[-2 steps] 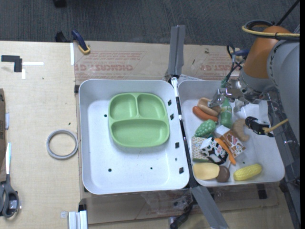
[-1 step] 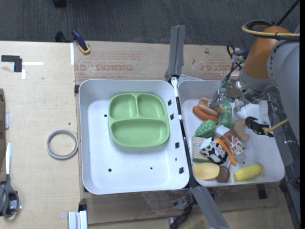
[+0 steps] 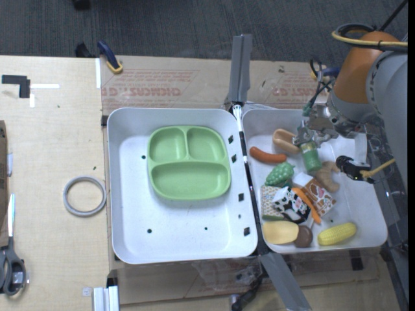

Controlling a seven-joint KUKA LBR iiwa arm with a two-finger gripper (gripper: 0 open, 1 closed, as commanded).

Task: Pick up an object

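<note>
Sitting nearest camera: yellow corn cob, below gripper in right bin. Crowding same bin under gripper: one red sausage, one green leafy toy, one cow-print block, one potato. Lying left of gripper in left bin: one green divided plate. Gripper hovering over small green bottle; finger opening: cannot tell. Reading reversed print on cardboard: illegible.
</note>
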